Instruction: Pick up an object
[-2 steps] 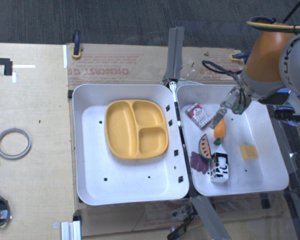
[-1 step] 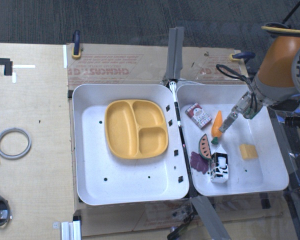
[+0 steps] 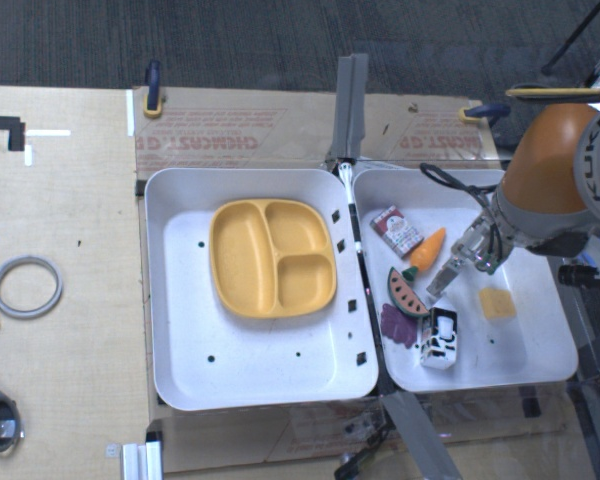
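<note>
The arm (image 3: 550, 173) reaches in over the right bin (image 3: 540, 368), its hand (image 3: 442, 286) lowered toward the middle of that bin. Whether the hand is spread or pressed together cannot be told from this slant, and nothing is seen between its tips.

Taking the hand as landmark: the carrot (image 3: 427, 250) lies just above and left of it, the melon slice (image 3: 404, 294) just to its left, and the black-and-white toy (image 3: 439, 338) just below it. The purple piece (image 3: 399, 324) sits below and left, touching the melon slice. The red-and-white packet (image 3: 396, 231) lies farther up and left, beyond the carrot. The yellow block (image 3: 497, 304) rests to its right.

The left bin (image 3: 180, 368) holds a yellow divided plate (image 3: 273, 258). A tape roll (image 3: 25, 286) lies on the tabletop (image 3: 70, 388).
</note>
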`<state>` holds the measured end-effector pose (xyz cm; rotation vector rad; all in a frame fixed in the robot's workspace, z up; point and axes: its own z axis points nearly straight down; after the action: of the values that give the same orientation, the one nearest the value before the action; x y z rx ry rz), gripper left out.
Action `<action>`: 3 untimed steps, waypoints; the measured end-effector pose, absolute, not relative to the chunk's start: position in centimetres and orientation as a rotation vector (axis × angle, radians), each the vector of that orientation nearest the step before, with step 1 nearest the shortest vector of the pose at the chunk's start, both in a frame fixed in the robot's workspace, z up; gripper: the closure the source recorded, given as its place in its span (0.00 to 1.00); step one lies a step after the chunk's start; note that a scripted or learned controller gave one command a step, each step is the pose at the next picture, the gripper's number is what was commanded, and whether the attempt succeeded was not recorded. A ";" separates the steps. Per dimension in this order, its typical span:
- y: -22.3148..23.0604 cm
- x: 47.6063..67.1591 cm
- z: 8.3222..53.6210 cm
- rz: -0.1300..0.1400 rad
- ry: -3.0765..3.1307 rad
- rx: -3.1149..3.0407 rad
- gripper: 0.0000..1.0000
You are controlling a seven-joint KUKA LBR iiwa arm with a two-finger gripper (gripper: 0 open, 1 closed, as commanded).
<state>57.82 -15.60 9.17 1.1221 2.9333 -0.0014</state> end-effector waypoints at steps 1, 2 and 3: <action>-13.7 59.6 9.1 -0.002 2.704 1.597 0.00; -13.7 59.7 10.1 -0.004 2.705 1.593 1.00; -12.5 56.9 27.4 -0.005 2.191 2.251 1.00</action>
<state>56.94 -12.52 27.42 2.2511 2.1907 -0.0047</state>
